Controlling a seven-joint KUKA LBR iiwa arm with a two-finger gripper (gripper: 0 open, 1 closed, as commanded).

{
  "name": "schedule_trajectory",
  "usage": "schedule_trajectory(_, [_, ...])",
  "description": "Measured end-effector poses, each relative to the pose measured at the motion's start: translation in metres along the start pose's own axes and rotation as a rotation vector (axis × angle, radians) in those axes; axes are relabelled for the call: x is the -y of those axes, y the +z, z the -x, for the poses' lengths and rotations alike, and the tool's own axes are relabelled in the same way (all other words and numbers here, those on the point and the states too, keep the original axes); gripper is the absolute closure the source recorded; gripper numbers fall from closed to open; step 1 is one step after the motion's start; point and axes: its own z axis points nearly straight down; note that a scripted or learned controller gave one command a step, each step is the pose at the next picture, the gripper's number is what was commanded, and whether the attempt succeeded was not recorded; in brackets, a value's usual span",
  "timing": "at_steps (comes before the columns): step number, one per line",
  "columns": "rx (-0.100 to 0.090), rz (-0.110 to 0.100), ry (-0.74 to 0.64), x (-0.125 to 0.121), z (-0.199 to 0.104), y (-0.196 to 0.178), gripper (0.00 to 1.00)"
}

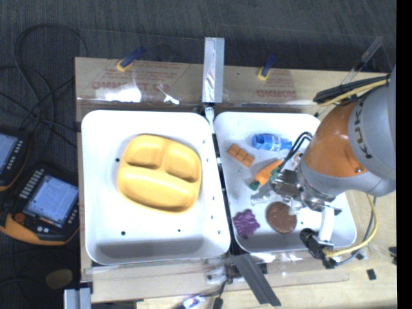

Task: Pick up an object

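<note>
My gripper (278, 187) low in right bin (341, 234), over carrot (267, 170); grip state hidden, can't tell. Carrot beside brown disc (281, 217), probably light stiff plastic, slippery; take across thick middle.

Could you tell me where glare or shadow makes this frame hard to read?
In the camera view, glare whitens the clear sheet behind the left bin; the yellow tray throws only a soft shadow; the arm shades the right bin around the brown disc, and the gripper there looks murky.
</note>
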Motion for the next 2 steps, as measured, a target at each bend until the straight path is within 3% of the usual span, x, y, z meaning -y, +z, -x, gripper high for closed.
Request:
schedule_trajectory(1, [0.0, 0.013, 0.029, -0.0744, -0.025, 0.0377, 0.0])
schedule_trajectory(2, [-0.001, 0.014, 0.029, -0.075, -0.0249, 0.0281, 1.0])
